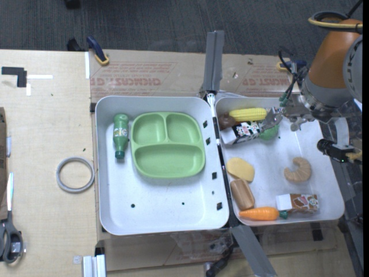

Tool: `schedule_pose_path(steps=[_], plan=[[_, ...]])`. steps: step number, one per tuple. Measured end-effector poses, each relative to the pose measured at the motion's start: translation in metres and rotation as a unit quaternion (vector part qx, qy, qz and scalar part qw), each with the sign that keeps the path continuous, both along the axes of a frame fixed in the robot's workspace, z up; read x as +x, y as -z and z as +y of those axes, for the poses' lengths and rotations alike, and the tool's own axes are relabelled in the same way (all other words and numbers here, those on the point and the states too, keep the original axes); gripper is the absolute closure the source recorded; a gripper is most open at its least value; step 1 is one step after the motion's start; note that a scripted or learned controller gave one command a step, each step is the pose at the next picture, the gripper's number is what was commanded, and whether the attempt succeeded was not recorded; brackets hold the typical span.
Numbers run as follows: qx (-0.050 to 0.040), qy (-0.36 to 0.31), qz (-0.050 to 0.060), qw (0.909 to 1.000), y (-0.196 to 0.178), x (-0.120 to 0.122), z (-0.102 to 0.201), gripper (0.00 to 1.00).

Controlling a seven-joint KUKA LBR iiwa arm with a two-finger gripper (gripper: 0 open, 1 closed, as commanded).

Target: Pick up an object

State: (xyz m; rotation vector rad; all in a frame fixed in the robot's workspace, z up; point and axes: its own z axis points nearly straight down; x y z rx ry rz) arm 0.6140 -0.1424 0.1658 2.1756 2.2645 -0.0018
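Left bin [109, 212]: tray [168, 145] at centre — bottle [120, 135] just beside it at 9 o'clock.
Right bin [323, 209]: corn [248, 115] at 11 o'clock, croissant [297, 169] at 3 o'clock, carrot [259, 214] at 6 o'clock.
Desk [40, 114]: ring [75, 173] left of both bins.

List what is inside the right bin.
The right bin holds corn, a black-and-white carton, a yellow piece, a croissant, a hot dog, a carrot and a small box; the gripper covers a green item.
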Motion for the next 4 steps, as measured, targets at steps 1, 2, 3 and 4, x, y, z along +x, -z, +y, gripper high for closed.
schedule_pose_path(steps=[1, 2, 3, 4], plan=[[-0.0003, 0.013, 0.000, 0.9999, 0.064, 0.032, -0.020, 0.00], [0.0000, -0.022, 0.000, 0.9997, 0.074, 0.002, -0.045, 0.00], [0.0006, -0.126, 0.000, 0.9920, 0.033, -0.086, -0.074, 0.00], [0.0001, -0.310, -0.001, 0.9509, 0.074, -0.038, -0.061, 0.00]])
